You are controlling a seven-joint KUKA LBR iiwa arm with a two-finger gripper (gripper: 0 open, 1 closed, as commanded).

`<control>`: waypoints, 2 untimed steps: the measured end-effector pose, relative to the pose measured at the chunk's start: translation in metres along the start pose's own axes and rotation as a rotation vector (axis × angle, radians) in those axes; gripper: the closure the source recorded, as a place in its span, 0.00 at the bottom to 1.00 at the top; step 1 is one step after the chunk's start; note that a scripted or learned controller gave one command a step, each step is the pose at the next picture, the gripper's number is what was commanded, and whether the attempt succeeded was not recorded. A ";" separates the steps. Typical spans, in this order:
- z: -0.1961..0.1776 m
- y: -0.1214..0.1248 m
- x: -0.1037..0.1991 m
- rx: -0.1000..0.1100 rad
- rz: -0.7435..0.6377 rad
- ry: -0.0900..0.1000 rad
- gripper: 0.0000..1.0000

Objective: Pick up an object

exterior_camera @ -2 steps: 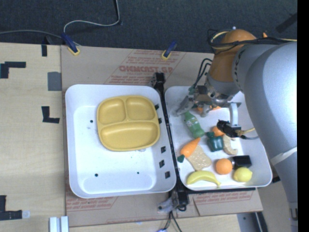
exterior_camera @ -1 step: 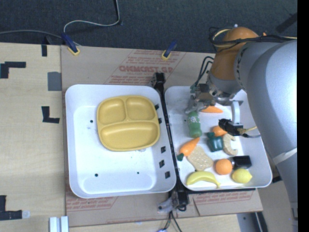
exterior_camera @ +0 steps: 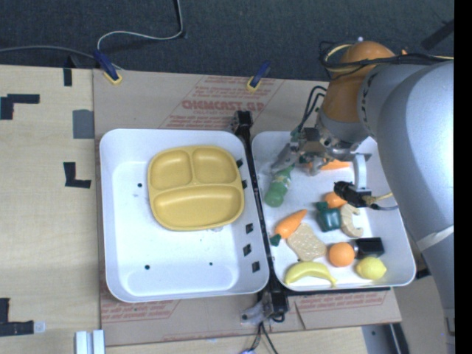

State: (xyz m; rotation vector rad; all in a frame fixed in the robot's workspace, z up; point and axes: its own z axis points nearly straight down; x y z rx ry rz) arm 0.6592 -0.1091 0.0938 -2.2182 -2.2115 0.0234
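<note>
My gripper (exterior_camera: pixel 286 158) is low over the far left part of the right bin (exterior_camera: pixel 402 234), reaching in under the orange wrist band. Just in front of it lies a green bottle (exterior_camera: pixel 277 190), close to the gripper's tip; whether they touch I cannot tell. Nearer the front lie a carrot (exterior_camera: pixel 289 222), a tan cracker (exterior_camera: pixel 306 243), a banana (exterior_camera: pixel 310 273), an orange (exterior_camera: pixel 341 254) and a lemon (exterior_camera: pixel 371 268). A teal block (exterior_camera: pixel 328 216) and a small orange piece (exterior_camera: pixel 334 199) sit mid-bin. The arm hides the bin's far right corner.
The left bin (exterior_camera: pixel 122 220) holds a yellow divided plate (exterior_camera: pixel 197 186). A black divider (exterior_camera: pixel 249 198) runs between the bins. A black item (exterior_camera: pixel 369 246) and a beige piece (exterior_camera: pixel 351 221) lie near the right bin's right side. Cables trail across the dark floor behind the bench.
</note>
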 end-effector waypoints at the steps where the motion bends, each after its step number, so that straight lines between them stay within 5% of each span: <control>1: -0.009 0.000 0.000 0.001 -0.001 0.000 1.00; 2: -0.108 -0.084 0.037 -0.018 -0.004 0.004 1.00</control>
